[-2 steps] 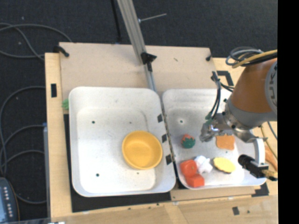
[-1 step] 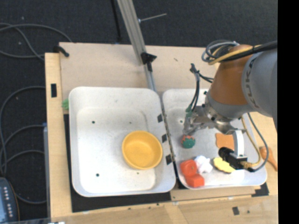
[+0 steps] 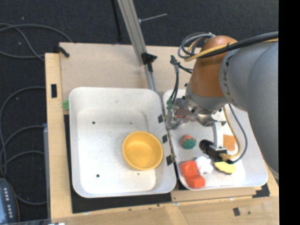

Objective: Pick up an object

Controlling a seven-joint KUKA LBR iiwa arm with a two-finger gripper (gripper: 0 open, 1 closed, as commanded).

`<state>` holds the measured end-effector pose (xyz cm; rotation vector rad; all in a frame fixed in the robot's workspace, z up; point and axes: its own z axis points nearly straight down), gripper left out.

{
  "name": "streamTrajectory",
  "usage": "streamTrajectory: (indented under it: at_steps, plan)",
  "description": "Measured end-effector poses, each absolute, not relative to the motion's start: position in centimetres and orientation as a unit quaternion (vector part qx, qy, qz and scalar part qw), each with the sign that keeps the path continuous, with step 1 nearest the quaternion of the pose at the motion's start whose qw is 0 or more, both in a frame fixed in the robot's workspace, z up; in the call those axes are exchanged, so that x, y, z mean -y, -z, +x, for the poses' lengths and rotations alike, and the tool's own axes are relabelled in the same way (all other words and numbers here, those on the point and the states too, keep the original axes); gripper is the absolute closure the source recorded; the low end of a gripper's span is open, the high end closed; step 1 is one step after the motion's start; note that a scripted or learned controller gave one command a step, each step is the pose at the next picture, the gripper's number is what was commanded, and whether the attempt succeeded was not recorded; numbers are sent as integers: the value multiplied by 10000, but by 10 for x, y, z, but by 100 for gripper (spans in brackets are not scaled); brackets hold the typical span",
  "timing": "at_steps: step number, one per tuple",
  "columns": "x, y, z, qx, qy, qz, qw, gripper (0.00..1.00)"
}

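Note:
My gripper [image 3: 174, 117] hangs low over the left edge of the right bin [image 3: 253, 172], close to the wall between the two bins. A small green ball with a red spot [image 3: 189, 142] lies just below and to the right of it, apart from it. Near the front of the right bin lie a red block [image 3: 191, 170], a white piece [image 3: 204, 164] and a yellow piece [image 3: 227, 168]. An orange piece [image 3: 229, 142] is partly hidden behind the arm's cables. Nothing shows in the gripper.
A yellow bowl [image 3: 142, 150] stands upright in the left bin [image 3: 93, 107], near its right wall. A slanted metal post [image 3: 136, 32] rises behind the bins. The grey and orange arm [image 3: 234, 74] covers the back of the right bin.

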<state>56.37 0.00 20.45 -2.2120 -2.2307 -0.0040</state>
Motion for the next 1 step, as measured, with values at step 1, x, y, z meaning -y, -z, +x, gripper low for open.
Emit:
streamTrajectory:
  at_steps: [1]
  plan:
    - [-41,-215,582,7092,10,-7050,2,100]
